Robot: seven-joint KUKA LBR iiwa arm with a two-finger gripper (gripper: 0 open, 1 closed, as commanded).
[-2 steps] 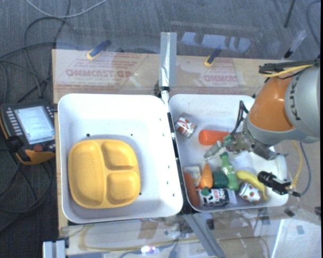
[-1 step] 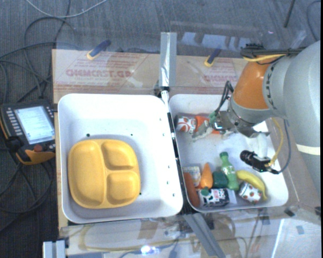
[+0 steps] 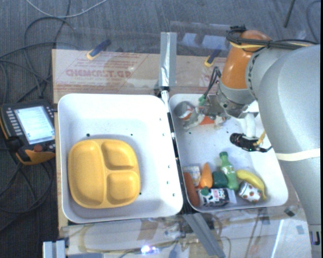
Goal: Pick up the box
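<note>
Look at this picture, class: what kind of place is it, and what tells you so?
Probably a robotics lab or test bench: a grey robot arm reaches over two white bins, a teach pendant lies beside them, and cables trail across the carpet.

One fixed camera looks down aslant on both bins (image 3: 118,104).
</note>
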